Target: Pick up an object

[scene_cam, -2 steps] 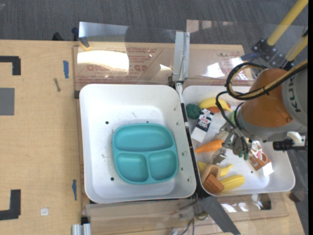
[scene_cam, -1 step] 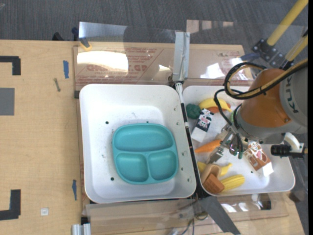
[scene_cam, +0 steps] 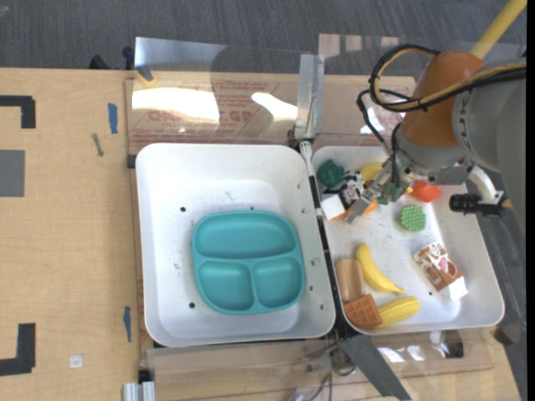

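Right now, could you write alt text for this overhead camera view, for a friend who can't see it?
A grey robot arm with an orange band reaches from the right, its end effector low among small toys at the back of the right white bin, which also holds a yellow plastic banana. The left white bin holds a teal divided plate.

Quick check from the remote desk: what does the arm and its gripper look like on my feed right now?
The arm is grey and rounded, with a glossy orange band above the wrist. Black cables loop loosely around that band. The gripper is a small metallic grey and black assembly. A black fitting sticks out from the wrist's side.
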`<state>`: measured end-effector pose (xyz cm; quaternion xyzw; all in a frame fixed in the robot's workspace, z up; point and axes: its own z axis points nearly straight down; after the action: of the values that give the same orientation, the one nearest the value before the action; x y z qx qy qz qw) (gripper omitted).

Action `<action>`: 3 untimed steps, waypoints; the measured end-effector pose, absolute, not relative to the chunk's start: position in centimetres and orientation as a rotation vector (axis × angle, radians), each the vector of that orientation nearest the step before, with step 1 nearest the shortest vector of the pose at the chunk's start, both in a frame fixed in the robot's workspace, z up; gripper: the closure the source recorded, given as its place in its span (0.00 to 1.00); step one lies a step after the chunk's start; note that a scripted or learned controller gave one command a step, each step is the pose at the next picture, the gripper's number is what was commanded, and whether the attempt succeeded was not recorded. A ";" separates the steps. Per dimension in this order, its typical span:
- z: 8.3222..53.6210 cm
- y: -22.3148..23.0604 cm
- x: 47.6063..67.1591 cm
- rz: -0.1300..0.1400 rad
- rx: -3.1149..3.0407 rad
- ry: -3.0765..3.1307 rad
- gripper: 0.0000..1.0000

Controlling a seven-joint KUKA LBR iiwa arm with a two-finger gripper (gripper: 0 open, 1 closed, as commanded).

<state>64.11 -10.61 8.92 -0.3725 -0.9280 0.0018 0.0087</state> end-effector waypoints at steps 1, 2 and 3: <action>8.9 -12.4 53.3 -0.004 -1.523 -2.756 0.00; 9.0 -11.3 48.9 -0.003 -1.575 -2.741 0.00; 10.1 -11.2 49.1 -0.007 -1.573 -2.747 1.00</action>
<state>49.13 -11.20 10.10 -0.4970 -0.8677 -0.0022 -0.0118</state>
